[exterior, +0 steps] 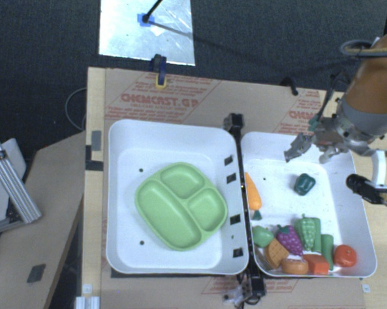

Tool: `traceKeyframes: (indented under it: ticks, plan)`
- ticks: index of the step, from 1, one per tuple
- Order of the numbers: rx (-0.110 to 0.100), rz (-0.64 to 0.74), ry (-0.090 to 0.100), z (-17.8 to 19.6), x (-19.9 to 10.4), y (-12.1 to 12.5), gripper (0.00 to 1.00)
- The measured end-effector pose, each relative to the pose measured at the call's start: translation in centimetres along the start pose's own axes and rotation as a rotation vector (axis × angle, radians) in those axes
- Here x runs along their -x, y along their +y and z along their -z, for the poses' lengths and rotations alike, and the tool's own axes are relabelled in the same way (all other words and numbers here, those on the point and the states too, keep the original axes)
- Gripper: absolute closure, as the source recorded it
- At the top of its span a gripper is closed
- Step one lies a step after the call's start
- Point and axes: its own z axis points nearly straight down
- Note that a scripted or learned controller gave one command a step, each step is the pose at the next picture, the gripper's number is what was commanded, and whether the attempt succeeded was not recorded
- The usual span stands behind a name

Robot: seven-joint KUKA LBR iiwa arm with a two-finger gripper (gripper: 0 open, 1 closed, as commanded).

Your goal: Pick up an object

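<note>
Even overhead light whitens both bins (175, 133) below me, glare flares on the foil sheet (148, 24), and my arm (374, 83) blurs softly.

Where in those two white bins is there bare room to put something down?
Left bin: bare floor around the green plate. Right bin: bare between the carrot and dark green toy. Crowded in the toy food pile at its near edge.

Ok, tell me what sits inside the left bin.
A green divided plate lies flat in the left bin, its three compartments bare. The bin floor under the plate is covered.
</note>
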Motion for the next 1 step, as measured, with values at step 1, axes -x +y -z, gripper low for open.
traceKeyframes:
  ticks: [1]
  plan:
    - [0.012,0.002,-0.001,0.74,-0.02,0.24,0.0]
